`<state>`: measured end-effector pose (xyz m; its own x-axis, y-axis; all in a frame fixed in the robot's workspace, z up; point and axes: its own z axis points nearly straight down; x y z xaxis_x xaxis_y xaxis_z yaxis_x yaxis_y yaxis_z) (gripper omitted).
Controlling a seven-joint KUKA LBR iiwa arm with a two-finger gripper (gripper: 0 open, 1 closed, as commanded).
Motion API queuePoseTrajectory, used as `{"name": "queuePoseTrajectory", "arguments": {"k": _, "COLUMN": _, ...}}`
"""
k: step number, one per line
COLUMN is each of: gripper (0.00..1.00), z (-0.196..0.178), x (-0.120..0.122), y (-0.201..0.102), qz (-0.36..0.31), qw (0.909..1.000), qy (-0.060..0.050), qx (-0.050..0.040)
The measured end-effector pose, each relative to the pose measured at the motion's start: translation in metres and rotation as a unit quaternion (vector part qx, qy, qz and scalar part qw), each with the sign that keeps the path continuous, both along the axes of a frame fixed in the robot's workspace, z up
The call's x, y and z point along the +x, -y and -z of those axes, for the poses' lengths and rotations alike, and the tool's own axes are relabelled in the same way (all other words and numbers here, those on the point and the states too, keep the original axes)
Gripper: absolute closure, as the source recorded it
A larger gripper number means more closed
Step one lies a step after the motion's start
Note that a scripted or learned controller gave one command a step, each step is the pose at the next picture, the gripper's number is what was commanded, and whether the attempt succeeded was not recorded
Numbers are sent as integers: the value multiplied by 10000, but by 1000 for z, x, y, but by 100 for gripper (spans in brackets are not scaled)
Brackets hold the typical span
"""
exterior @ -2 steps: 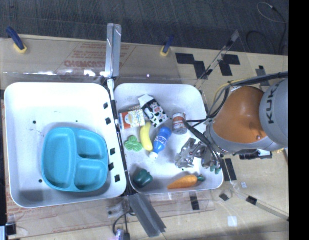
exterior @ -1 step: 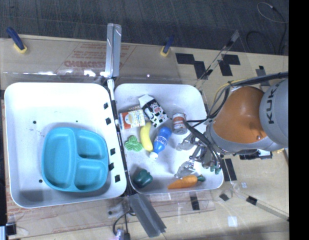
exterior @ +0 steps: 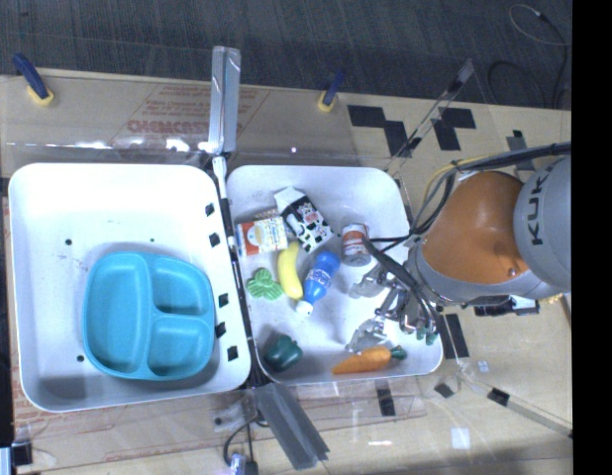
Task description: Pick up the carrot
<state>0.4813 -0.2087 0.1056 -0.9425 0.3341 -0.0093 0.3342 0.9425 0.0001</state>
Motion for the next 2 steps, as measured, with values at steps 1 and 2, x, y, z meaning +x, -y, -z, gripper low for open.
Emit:
{"name": "queuePoseTrajectory", "arguments": {"k": 1, "gripper": 100, "z": -10, "x": 1, "y": -1, "qz": -17, "qw": 10000, "qy": 10, "qx": -3}}
{"name": "queuePoseTrajectory", "arguments": {"k": 2, "gripper": 0, "z": -10, "x": 1, "y": -1, "qz": -18, "qw": 10000, "qy": 10, "qx": -3}}
